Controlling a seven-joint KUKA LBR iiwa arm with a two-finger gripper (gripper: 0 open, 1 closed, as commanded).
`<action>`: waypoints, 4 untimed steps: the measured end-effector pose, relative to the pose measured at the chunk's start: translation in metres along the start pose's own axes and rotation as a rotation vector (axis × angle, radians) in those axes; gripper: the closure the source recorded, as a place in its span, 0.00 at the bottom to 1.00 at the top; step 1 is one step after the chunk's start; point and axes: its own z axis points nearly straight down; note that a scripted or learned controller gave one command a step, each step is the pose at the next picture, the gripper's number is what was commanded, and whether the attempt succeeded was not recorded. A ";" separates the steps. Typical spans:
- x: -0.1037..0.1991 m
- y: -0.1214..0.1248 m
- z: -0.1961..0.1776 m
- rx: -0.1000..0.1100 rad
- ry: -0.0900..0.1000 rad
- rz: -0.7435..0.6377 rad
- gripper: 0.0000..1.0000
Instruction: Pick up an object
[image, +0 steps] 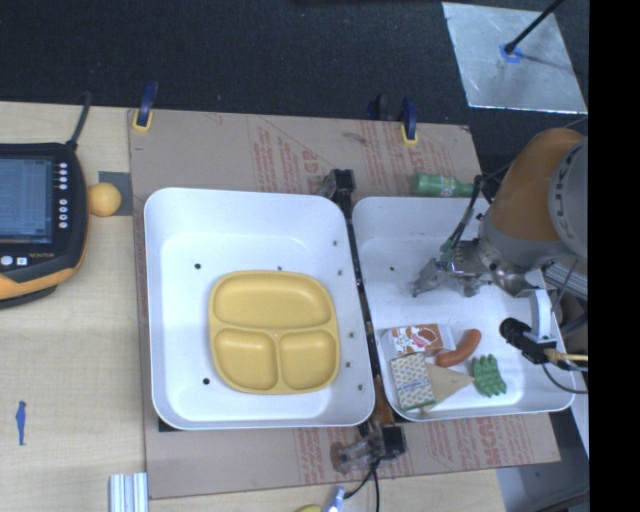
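The gripper (440, 278) hangs over the right bin (390, 232); whether it is open cannot be told. The sausage (459, 347) lies just toward the camera from it, its long axis slanted

The arm (535, 215) is a bulky rounded grey body with a broad orange band behind the wrist, thin dark cables running along it toward slim grey metal fingers (432, 279) at its narrow end.

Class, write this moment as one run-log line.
gripper: over right bin | holding: nothing visible | sausage: in right bin | yellow tray: left bin
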 end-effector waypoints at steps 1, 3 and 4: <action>-0.066 -0.073 0.000 -0.002 0.000 0.004 0.00; -0.066 -0.073 -0.011 0.000 -0.001 -0.002 0.00; 0.016 0.002 -0.001 -0.002 0.000 -0.001 0.00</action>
